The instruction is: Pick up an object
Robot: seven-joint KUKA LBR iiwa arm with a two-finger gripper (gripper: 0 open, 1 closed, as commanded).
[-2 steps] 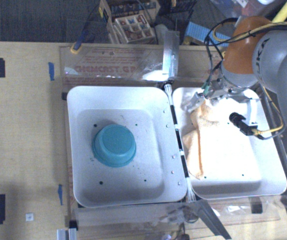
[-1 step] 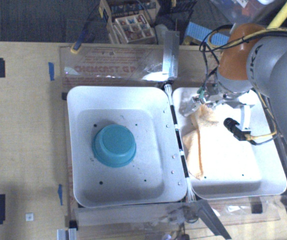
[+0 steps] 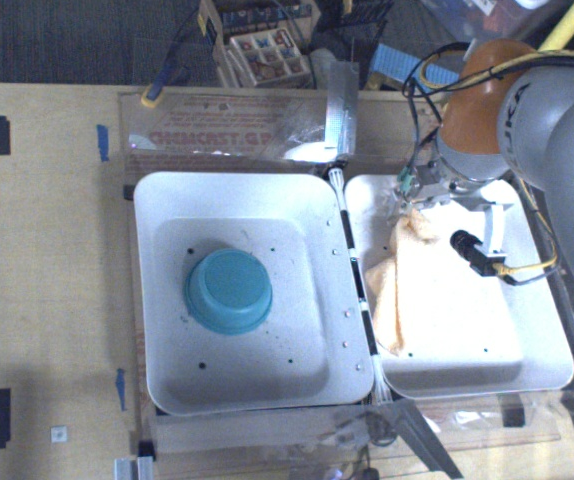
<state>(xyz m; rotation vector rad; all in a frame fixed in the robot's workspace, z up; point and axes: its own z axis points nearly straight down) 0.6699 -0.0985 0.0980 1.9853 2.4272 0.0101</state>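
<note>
Sitting in the middle of the left bin is a blue bowl, upside down by the look of it, well apart from the arm and untouched. Across the divider, the right bin holds a pale cloth, a long limp piece lying along the bin's left side, its long axis running from the near wall up toward the far corner. The gripper is at that far end, low over the bin's upper left corner, and the cloth's top bunches right beneath it; whether it is open or closed cannot be told here, since wrist and cables crowd that spot, and nothing shows the cloth actually clamped. The cloth is much the nearer thing, stretching from the gripper toward the near edge of the table, so a grasp at its top end would likely lift it lengthwise and leave most of it trailing. The grey arm comes in from the right.
</note>
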